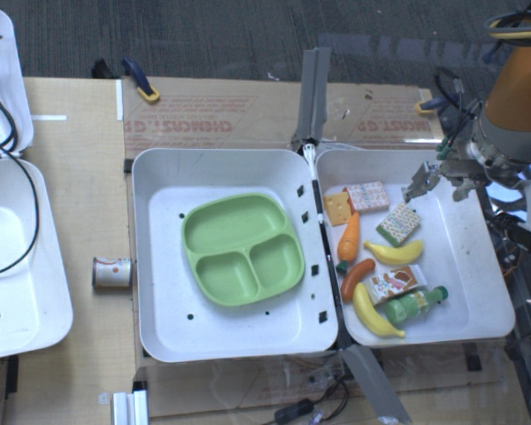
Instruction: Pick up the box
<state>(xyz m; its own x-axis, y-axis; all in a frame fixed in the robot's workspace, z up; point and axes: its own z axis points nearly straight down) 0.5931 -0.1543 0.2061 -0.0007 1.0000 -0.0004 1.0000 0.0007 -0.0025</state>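
Cardboard by its look, the box [396, 284] lies low in the right bin [478, 264], wedged between two bananas and a green bottle [418, 305], so the gripper [438, 181], jaw state unreadable, should descend squarely over it.

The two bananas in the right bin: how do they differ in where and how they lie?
The upper banana lies roughly crosswise mid-bin, just below the green-and-white packet. The lower banana lies nearer the front wall, running diagonally, beside the green bottle. The lower one looks longer. Both are yellow, curved and in the right bin.
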